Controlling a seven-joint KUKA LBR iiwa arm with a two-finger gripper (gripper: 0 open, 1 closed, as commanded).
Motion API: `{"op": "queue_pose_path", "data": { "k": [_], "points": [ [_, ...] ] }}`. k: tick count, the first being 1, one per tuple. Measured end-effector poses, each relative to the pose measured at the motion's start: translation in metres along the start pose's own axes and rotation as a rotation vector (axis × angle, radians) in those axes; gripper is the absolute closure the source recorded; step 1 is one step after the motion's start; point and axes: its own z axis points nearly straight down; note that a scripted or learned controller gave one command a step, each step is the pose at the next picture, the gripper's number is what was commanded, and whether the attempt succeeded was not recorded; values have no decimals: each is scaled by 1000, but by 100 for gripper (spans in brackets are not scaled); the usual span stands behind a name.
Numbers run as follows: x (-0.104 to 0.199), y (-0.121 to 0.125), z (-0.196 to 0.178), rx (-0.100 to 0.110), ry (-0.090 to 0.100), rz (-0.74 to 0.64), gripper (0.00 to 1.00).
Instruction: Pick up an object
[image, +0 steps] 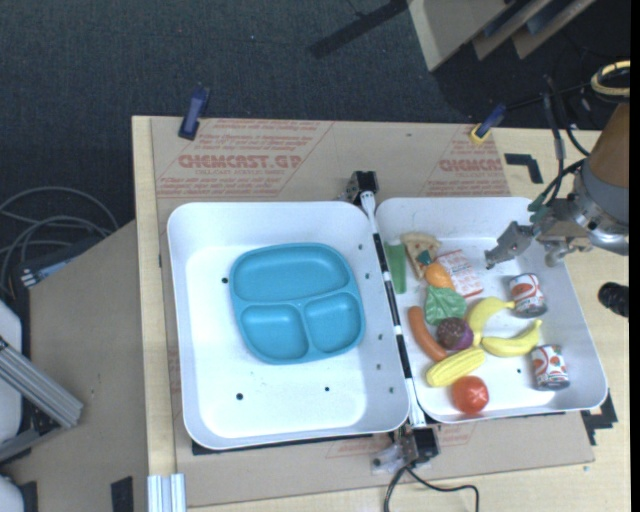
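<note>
A wooden bench (250, 160) printed with red lettering, partly readable as "CHEMCAST", bears two shallow white bins. The left bin (200, 400) holds a blue divided plate (295, 300). The right bin (580, 330) holds toy food: a yellow banana (505, 343), yellow corn (455, 366), a red tomato (470, 394), an orange hot dog (425, 335), a green leafy piece (443, 303), a purple fruit (454, 333) and two small cans (526, 293) (548, 366) with unreadable labels. The gripper (528, 242) hovers above the bin's upper right, fingers apart, clamped on nothing.
</note>
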Motion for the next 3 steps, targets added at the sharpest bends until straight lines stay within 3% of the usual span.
{"op": "queue_pose_path", "data": {
  "k": [1, 2, 3],
  "points": [
    [16, -25, 134, 0, -1, 0, 0],
    [16, -24, 125, -2, -1, 1, 100],
    [85, -26, -27, -2, 1, -1, 100]
  ]
}}
